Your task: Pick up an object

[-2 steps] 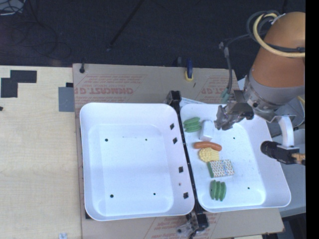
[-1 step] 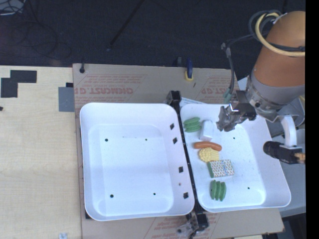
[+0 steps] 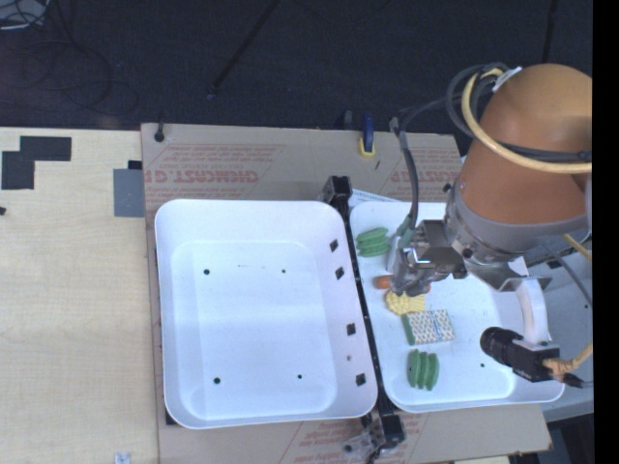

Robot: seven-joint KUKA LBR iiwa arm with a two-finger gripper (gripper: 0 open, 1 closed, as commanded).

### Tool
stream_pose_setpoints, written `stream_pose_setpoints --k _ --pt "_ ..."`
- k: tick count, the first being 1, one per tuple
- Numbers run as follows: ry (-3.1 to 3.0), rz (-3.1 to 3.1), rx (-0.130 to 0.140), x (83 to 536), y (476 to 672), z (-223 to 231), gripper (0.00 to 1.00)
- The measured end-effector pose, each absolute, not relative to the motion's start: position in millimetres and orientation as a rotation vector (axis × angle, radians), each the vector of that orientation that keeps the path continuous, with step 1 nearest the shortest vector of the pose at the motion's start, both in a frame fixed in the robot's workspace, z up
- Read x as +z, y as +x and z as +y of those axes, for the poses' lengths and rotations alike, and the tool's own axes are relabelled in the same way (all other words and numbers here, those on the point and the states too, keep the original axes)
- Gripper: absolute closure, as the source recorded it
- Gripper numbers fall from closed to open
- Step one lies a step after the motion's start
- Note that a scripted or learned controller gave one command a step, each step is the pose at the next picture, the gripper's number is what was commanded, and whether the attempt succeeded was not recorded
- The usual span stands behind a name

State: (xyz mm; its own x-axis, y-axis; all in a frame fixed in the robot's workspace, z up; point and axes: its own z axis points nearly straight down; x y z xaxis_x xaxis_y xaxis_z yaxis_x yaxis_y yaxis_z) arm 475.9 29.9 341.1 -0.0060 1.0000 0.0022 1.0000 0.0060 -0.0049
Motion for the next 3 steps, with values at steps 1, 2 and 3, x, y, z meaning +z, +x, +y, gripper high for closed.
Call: stream_pose_setpoints --k 1,2,3 --pt "-2.218 -2.226 -0.003 394.1 476.2 48.6 1.00" --pt "-2.217 -2.229 -0.008 472.8 476.3 98.8 1.00" --pt "-2.211 -2.228 0.009 478.1 476.0 97.9 1.00"
